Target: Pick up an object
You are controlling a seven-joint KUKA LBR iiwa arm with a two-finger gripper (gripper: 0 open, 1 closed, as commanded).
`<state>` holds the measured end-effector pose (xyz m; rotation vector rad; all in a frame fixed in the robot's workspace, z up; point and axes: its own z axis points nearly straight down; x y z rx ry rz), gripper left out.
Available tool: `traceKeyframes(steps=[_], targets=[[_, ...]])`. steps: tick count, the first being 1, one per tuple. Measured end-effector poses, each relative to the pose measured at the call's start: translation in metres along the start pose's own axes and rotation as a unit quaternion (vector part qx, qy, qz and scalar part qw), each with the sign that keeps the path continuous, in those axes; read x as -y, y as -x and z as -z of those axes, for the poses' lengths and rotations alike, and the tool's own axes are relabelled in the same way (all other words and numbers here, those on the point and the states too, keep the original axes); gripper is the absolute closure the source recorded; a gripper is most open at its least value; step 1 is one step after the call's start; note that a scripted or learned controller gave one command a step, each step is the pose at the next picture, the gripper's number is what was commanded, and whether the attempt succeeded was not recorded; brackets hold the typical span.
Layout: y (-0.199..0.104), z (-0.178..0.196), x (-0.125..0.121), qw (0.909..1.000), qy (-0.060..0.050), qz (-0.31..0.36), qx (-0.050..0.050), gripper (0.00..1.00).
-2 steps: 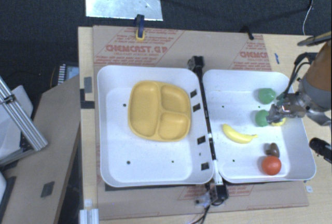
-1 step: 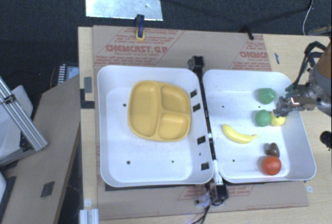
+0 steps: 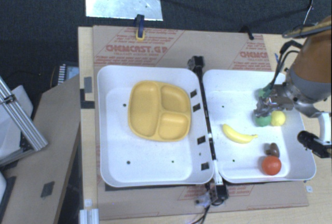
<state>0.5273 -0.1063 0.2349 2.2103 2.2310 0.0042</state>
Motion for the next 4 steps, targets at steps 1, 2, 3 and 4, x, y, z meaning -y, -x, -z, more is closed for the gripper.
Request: traceKeyframes(steps=[1, 2, 3, 4], targets=[[-0.047, -0.008, -0.003, 1.0000, 0.000, 0.000, 0.000, 1.00], [-0.092, -0.009, -0.005, 1.0000, 0.000, 0.000, 0.000, 1.00], [-0.140, -0.016, -0.021, 1.0000, 0.000, 0.000, 0.000, 1.00], [-0.190, -0.005, -0.026, 1.0000, 0.000, 0.000, -0.001, 1.00]])
